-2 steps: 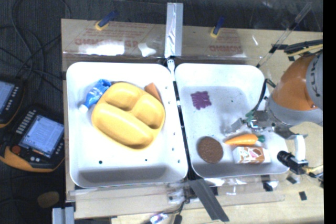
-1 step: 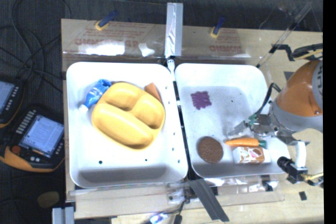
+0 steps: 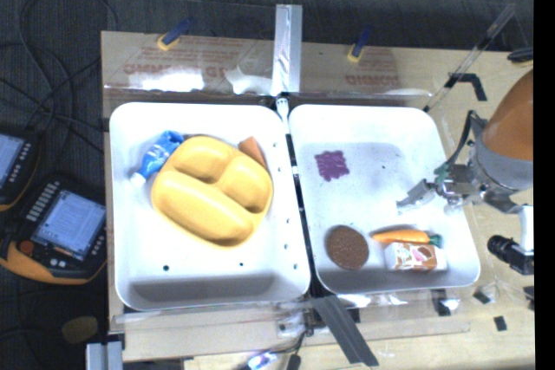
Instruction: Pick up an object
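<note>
My gripper (image 3: 423, 192) hangs over the right side of the right bin (image 3: 373, 134), with nothing seen in it. Just below it in the view lie an orange carrot with a green tip (image 3: 403, 235) and a small printed carton (image 3: 411, 256). To their left lies a brown round disc (image 3: 348, 246). A flat purple piece (image 3: 331, 164) rests toward the back of that bin, to the gripper's left. The left bin (image 3: 139, 273) holds a large yellow loaf-shaped thing (image 3: 211, 188), with a blue wrapper (image 3: 157, 153) and an orange piece (image 3: 252, 149) tucked against its far side.
The arm's orange band (image 3: 512, 130) sits beyond the right bin's right wall. A metal divider (image 3: 287, 56) stands behind the seam between the bins. Handheld controllers (image 3: 52, 225) and cables lie on the floor to the left.
</note>
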`<state>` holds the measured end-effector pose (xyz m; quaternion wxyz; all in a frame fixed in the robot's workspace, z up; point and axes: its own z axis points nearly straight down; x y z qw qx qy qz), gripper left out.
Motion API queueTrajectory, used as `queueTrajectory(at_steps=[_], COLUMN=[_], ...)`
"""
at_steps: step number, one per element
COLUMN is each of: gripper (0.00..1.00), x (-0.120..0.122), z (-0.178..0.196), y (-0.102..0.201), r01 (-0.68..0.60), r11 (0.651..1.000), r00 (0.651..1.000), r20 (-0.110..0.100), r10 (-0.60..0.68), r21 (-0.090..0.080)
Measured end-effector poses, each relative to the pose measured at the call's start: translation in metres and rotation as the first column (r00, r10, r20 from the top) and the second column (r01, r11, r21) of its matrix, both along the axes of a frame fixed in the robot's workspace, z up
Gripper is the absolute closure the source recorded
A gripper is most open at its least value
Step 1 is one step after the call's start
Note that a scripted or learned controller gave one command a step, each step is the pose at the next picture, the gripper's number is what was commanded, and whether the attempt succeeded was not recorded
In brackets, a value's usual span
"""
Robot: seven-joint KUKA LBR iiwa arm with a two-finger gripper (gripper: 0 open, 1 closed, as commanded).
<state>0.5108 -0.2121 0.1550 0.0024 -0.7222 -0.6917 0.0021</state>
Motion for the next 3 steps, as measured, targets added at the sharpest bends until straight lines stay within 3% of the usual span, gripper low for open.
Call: queueTrajectory(at_steps=[1,2,3], gripper=[0.00,0.00,0.00], x=[-0.023,-0.012,0.066], z=[-0.067,0.026,-0.005], y=[0.048,0.011,0.044], r01=[-0.020,0.016,-0.201], r11=[1.000,1.000,0.980], r00=[1.000,1.000,0.980], r20=[0.014,-0.001,-0.001], r10=[0.020,-0.016,0.201], r21=[-0.005,-0.003,0.000])
